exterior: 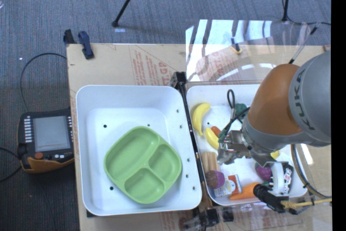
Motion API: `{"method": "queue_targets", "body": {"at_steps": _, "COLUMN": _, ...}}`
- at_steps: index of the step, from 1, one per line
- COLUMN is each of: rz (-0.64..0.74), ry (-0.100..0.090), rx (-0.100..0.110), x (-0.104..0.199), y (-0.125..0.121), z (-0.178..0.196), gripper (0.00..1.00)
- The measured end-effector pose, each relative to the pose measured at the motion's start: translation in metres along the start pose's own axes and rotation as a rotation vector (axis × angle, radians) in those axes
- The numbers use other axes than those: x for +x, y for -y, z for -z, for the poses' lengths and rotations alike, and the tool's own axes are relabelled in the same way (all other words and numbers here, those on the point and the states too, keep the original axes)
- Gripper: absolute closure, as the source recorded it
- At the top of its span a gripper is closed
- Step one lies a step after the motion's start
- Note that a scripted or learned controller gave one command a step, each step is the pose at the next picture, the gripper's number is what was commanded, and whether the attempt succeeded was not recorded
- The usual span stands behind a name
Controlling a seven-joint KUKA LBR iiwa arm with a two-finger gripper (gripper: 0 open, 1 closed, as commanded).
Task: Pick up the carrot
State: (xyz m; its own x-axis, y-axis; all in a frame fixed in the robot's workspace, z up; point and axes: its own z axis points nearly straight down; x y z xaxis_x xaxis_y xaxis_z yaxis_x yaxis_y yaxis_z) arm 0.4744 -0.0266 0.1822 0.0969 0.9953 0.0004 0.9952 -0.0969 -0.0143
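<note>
The orange carrot lies near the front edge of the right bin, pointing left to right beside a red-and-white packet. My gripper hangs over the middle of that bin, above and a little left of the carrot and apart from it. The grey and orange arm covers much of the bin's right half.
The right bin also holds a banana, a second yellow piece, a small red-orange item, a purple ball and another purple item. A green divided plate sits in the left bin.
</note>
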Motion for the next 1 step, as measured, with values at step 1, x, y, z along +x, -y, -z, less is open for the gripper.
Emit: {"method": "queue_targets", "body": {"at_steps": 1, "rz": 0.241, "ry": 0.0, "rx": -0.003, "x": 0.0077, "y": -0.0002, "z": 0.0018, "gripper": 1.0}}
